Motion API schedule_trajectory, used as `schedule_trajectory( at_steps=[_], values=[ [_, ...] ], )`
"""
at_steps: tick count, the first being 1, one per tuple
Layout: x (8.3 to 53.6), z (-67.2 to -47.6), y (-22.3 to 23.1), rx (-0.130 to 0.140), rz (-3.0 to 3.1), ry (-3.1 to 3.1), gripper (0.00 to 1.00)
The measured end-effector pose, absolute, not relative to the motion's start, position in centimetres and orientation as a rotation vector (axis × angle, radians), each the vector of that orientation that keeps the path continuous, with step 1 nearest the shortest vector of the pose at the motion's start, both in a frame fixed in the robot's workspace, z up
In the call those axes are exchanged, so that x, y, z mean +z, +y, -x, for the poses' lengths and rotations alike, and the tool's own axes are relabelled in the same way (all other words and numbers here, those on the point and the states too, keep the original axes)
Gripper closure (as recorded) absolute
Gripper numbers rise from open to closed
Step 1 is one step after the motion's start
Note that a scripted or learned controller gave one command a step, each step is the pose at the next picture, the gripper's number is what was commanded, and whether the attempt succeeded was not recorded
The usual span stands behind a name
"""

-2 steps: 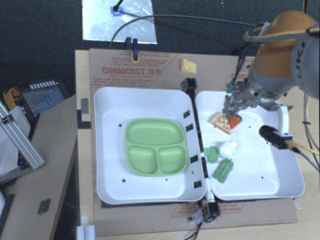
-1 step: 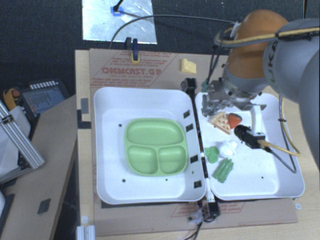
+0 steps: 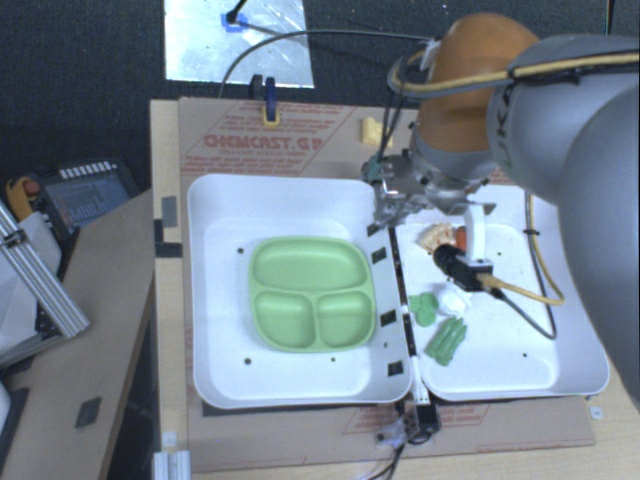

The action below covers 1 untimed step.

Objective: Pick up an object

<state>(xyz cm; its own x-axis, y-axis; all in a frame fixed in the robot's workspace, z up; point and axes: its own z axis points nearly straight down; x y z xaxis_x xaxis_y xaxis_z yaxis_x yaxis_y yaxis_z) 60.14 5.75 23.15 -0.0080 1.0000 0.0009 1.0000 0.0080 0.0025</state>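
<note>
Pale green plastic catches the eye first: a smooth three-compartment plate (image 3: 310, 293) with rounded corners. It lies flat in the left white bin (image 3: 215, 268), on the far side of the gripper (image 3: 392, 203) from the arm (image 3: 580, 118) and nearer the front edge. The gripper hangs over the ridge where the two bins meet, toward the back. Can't tell how wide it's set from here.

The pickable stuff is all in the right bin (image 3: 560, 368), on the arm's side of the gripper. A lumpy tan piece (image 3: 433, 235) sits closest to it. Further toward the front are a small rounded green piece (image 3: 425, 309), a white blob (image 3: 452, 302) just beside it, and a ribbed green piece (image 3: 446, 340) lying at a slant. The grey arm has a glossy orange band (image 3: 478, 58).
</note>
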Motion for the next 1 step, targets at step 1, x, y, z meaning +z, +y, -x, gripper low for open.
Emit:
schedule_trajectory(
  at_steps=[1],
  values=[
    [23.79,-61.05,10.60,0.007,-2.211,2.231,1.00]
  ],
)
